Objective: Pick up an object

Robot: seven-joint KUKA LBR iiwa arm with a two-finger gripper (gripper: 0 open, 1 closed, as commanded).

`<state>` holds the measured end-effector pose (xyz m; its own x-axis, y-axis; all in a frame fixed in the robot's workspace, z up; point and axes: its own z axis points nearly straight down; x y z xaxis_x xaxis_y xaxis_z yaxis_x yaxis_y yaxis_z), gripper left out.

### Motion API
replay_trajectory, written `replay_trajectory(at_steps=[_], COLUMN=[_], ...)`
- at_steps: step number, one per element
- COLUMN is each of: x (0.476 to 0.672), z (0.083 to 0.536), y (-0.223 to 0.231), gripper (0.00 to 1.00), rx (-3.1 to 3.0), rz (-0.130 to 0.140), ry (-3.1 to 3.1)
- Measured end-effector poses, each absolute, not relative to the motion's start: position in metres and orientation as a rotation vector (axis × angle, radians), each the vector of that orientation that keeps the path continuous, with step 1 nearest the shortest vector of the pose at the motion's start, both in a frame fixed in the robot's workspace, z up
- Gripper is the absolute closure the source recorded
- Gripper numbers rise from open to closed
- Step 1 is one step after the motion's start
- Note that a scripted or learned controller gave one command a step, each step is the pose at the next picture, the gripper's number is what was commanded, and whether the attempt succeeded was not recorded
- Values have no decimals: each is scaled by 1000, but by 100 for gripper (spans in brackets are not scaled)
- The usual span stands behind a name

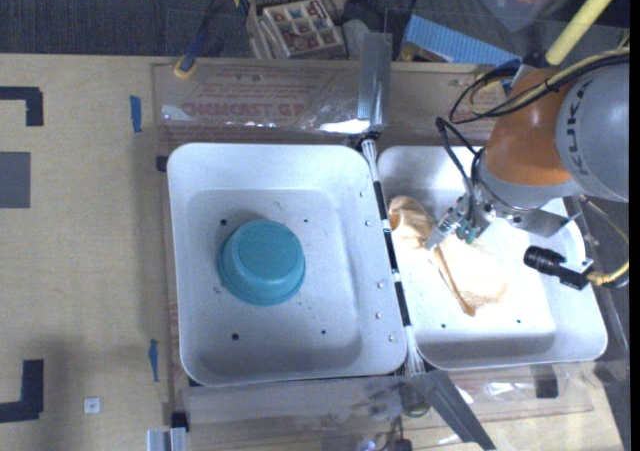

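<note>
A teal bowl (262,260) lies upside down in the middle of the left bin (200,179). In the right bin (560,339) lie two tan, bread-like pieces: a rounded one (408,218) near the bin's left wall and a flatter slice (473,276) toward the middle. My gripper (455,232) hangs low over the right bin, its tip between the two tan pieces and just at the slice's upper edge. The grey arm with its orange band (525,154) reaches in from the right above it.
A clear plastic sheet (260,104) lies along the bench behind the left bin. A black cable and connector (548,261) hang over the right bin's right side. Boxes and clutter (295,9) sit beyond the bench's far edge.
</note>
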<state>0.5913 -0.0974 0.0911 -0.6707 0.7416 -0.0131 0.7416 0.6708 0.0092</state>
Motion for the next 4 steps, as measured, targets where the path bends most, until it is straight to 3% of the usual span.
replay_trajectory(at_steps=[1, 2, 3, 4], x=[593, 614, 612, 668], z=[102, 185, 107, 186], y=[-99, -54, -121, -90], gripper=[100, 100, 100, 100], rx=[1268, 1424, 2188, 1780], rz=[7, 1, -4, 1], ry=[2850, 2796, 2258, 2582])
